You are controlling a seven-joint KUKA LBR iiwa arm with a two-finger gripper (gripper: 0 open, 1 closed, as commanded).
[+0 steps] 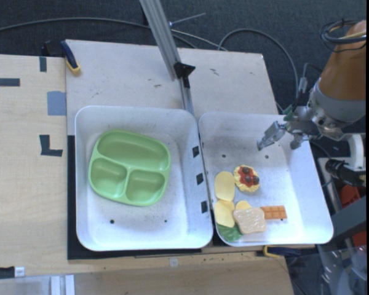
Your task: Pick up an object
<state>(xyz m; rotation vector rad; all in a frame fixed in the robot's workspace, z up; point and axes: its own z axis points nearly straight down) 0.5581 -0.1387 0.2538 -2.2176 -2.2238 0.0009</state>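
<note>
Several toy food pieces lie in the front of the right bin (307,183): a small pizza-like round with red topping (247,178), two yellow slices (224,185) (224,212), a piece of toast (251,221), an orange wafer (273,212) and a green leaf (231,232). My gripper (278,142) hangs over the bin's far right part, above and to the right of the pizza-like round. It is open, and nothing is between its fingers (265,140).
The left bin (86,226) holds a green divided plate (130,168). A grey metal pole (163,32) slants down toward the seam between the bins. Cables run across the dark floor behind the bench.
</note>
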